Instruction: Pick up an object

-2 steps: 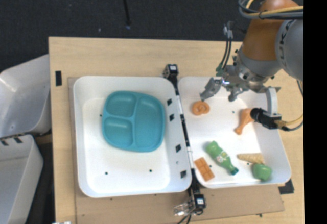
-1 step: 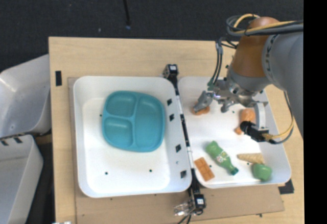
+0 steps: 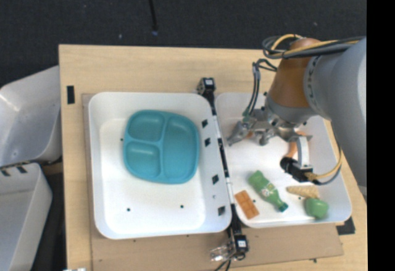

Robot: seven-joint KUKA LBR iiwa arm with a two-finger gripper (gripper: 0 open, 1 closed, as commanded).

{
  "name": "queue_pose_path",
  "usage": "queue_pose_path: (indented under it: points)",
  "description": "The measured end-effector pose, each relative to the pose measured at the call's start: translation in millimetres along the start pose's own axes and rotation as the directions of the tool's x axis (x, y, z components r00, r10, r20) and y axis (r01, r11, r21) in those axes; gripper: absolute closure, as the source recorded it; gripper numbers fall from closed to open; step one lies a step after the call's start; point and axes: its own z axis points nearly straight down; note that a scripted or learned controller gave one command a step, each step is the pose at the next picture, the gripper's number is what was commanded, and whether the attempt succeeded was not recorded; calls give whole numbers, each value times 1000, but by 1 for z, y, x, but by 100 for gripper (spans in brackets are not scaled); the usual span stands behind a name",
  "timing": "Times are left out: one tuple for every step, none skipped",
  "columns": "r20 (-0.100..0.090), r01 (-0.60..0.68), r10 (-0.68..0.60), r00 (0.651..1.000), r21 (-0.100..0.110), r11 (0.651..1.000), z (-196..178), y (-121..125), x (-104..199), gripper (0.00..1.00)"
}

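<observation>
Gripper (image 3: 250,132) spread wide, holding nothing; rt bin (image 3: 333,217): 4 objs; lt bin (image 3: 154,217): 1 teal plate (image 3: 162,146).

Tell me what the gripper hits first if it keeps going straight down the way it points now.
Most likely the bare white floor of the right bin: the gripper hangs over its upper part, apart from the green bottle and the orange waffle-like block nearer the camera. Depth is hard to judge from this slant.
</observation>
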Motion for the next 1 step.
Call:
queue_pose_path:
  points:
    - [-1, -5, 5, 1000, -8, 1000, -14, 2, -1, 100]
